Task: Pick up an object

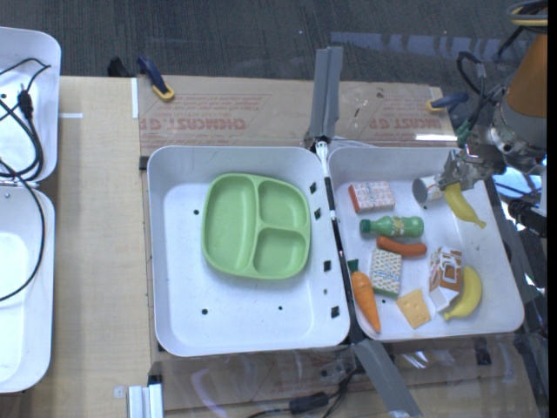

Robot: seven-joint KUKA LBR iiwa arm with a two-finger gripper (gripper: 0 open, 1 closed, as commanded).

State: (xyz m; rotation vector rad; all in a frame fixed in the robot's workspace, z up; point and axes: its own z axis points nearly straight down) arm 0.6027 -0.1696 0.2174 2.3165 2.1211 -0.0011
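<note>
Yellow shows at the upper right of the right bin [513, 316]: a banana [461, 205] hangs tilted from the gripper [456, 179], its upper end pinched between the fingers and its lower tip pointing toward the bin's right wall. The wrist above is partly cut off by the picture's edge, and only the orange band and a tangle of cables can be made out there. A small grey object just left of the gripper is too blurred to name. A second banana [467, 293] lies near the bin's lower right, touching a red-and-white carton [446, 270]. Also in that bin are a green bottle [393, 226], a carrot [365, 300] and a cheese wedge [414, 308]. The left bin [174, 320] holds a green divided plate [258, 225].
</note>
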